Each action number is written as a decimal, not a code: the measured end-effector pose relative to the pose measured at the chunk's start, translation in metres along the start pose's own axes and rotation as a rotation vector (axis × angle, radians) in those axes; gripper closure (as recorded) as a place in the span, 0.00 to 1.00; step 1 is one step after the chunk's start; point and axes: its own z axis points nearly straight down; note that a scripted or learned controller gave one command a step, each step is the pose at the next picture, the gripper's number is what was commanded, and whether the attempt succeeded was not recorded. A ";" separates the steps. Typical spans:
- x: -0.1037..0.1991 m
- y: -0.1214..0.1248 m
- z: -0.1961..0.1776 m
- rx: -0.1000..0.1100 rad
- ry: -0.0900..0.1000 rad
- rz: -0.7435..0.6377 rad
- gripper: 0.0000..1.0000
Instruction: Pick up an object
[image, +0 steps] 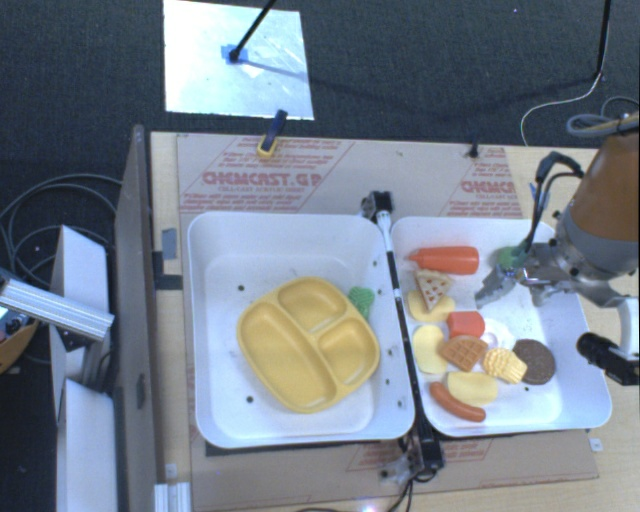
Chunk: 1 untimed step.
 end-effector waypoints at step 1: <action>-0.001 0.023 0.073 0.006 0.001 0.002 0.00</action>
